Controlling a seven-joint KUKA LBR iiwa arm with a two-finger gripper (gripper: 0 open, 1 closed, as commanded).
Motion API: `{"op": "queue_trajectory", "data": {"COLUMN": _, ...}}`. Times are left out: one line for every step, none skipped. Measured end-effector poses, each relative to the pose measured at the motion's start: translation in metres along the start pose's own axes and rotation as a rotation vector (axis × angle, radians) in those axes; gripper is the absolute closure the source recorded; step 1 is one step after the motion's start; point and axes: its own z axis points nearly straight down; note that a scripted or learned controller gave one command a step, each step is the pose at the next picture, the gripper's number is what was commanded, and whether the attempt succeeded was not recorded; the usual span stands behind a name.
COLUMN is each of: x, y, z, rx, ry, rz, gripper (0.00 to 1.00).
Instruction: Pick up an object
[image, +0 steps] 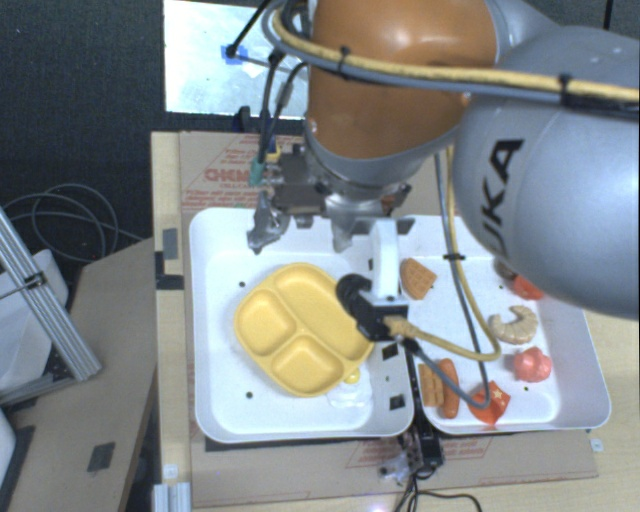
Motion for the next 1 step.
{"op": "queue_trajectory", "data": {"x": -0.0007, "y": 0.0026, "z": -0.0047, "rx": 0.004, "ry": -0.005, "rz": -0.003, "gripper": 1.0}}
